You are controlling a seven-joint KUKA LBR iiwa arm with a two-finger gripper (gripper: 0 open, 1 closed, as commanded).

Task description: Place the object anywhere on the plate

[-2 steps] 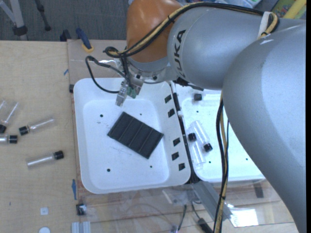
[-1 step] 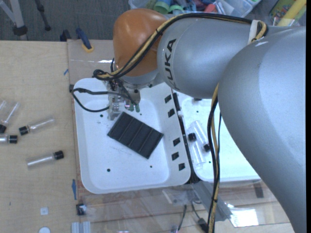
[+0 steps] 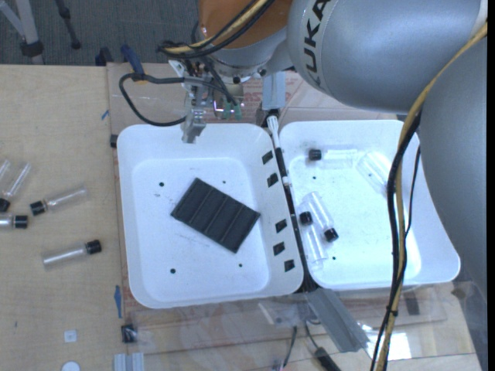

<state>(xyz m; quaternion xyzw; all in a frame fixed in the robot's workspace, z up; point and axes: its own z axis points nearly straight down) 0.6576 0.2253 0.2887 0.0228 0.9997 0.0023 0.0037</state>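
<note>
1. Wooden bench (image 3: 54, 130), light tan, carrying two shallow white bins side by side; grey floor beyond its far edge
2. Left bin (image 3: 139, 277): white, rounded corners, small dark dots on its floor
3. Plate (image 3: 215, 214): dark, flat, rectangular and ribbed, lying on the floor of the left bin near its middle; turned at a slant, its long axis running from upper left to lower right
4. Right bin (image 3: 433, 261): white, touching the left bin along a shared divider that carries a row of black clips
5. Objects, right bin: clear tubes with black caps. One tube (image 3: 334, 157) lies near the far wall, long axis roughly left to right, cap pointing left. A pair of tubes (image 3: 315, 222) lies side by side near the divider, long axes running from upper left to lower right, one cap toward the divider and the other cap at the lower right
6. Loose tubes on the bench (image 3: 71, 250), left of the bins: several clear ones with black caps, well apart from the bins
7. Arm (image 3: 371, 37): grey, orange band above the wrist, reaching in from the right across the far edge of the bins, black and yellow cables trailing
8. Gripper (image 3: 199, 122): hangs over the far rim of the left bin, pointing down; fingers narrow, nothing seen between them, apart from the plate and from every tube
</note>
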